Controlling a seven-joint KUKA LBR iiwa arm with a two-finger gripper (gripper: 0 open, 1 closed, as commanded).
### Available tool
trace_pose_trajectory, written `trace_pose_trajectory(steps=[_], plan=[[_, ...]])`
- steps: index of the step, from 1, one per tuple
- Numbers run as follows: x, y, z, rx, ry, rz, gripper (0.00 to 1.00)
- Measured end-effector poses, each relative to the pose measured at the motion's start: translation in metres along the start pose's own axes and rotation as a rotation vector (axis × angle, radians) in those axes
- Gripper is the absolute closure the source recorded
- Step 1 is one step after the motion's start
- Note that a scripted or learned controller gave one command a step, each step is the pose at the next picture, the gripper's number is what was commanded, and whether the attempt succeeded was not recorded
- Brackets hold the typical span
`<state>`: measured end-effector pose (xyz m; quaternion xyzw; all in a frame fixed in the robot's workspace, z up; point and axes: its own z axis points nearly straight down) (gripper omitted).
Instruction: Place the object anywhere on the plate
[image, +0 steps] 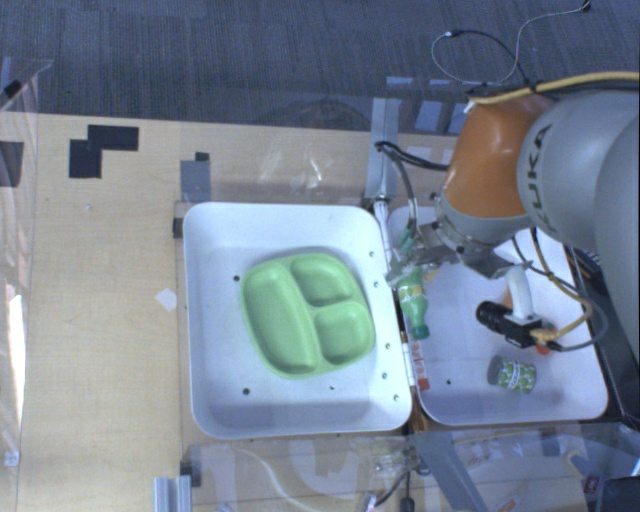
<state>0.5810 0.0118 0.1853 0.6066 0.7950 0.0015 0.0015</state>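
Green bottle (413, 308), right bin, beside the plate (308, 313).
Claw (408, 262) above it, grip unreadable; advise centred grasp before lifting.

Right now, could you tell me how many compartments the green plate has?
3: on the green plate, one long compartment on the view's left side, and two smaller ones on its right, one toward the top, one toward the bottom.

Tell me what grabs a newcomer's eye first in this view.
The green plate, split into three compartments, sits in the middle of the left bin. The big grey arm with its orange band looms over the right bin, its hand low at the bin's left edge by a green bottle. A small green can lies nearer the front.
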Motion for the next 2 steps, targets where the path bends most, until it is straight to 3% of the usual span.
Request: trace_pose_trajectory(steps=[1,2], plan=[[0.0744,0.0098,0.0003,0.0,0.0,-0.062,1.0],[0.0739,0.0097,0.0002,0.0,0.0,-0.061,0.0]])
